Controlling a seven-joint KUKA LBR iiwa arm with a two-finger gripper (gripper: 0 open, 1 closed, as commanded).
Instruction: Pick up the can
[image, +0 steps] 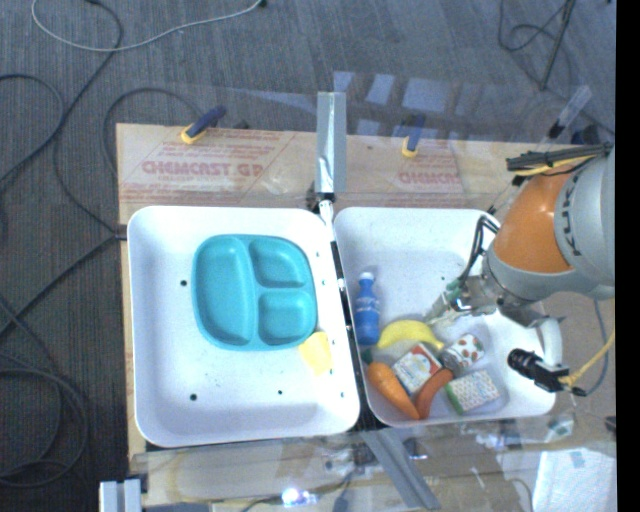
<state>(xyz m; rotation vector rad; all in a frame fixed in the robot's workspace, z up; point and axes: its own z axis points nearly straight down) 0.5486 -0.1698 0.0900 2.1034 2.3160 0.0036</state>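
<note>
The gripper hovers in the right bin above the banana; its grip state is unreadable. The can lies just beside, among toy food.

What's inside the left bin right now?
The left bin holds a blue divided tray and a small yellow piece by the tray's lower right corner. Whatever lies under the tray is covered.

Single fixed overhead camera, slanted, seemingly mid-distance, both bins framed.
</note>
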